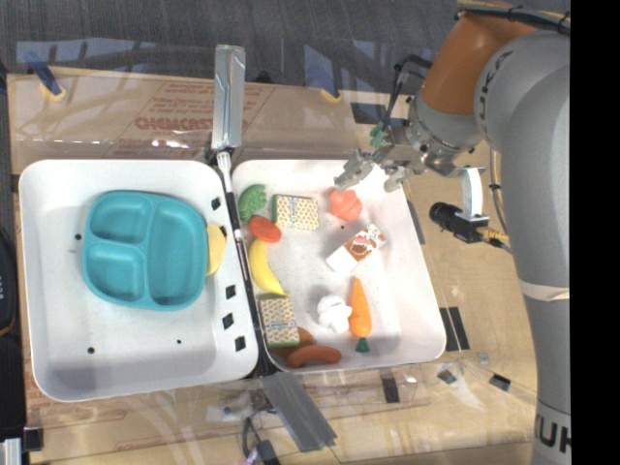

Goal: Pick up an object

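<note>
Smooth tapered orange carrot (359,308)

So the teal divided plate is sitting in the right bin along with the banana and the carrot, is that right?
Not quite. The camera view shows the teal divided plate in the left bin, not the right one. The banana and the carrot do lie in the right bin, as you said.
</note>
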Motion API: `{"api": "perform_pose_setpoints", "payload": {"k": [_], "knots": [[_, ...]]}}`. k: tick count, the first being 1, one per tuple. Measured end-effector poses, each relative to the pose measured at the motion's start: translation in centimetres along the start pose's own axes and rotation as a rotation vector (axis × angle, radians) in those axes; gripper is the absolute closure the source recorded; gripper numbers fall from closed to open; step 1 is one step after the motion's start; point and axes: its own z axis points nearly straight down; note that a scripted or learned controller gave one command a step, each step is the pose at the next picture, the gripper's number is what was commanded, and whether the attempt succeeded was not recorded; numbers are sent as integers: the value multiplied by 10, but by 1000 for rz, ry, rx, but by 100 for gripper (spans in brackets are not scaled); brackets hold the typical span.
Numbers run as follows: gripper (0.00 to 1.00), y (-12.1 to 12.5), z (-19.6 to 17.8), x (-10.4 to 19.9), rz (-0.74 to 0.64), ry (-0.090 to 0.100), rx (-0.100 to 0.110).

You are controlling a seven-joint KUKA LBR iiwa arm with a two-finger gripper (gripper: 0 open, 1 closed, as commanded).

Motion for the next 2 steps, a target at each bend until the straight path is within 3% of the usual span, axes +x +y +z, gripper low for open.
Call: {"api": "perform_pose_setpoints", "payload": {"k": [1, 2], "knots": [[0, -51, 87, -12, -296, -4, -11], [0, -51, 105, -25, -352, -11, -30]]}}
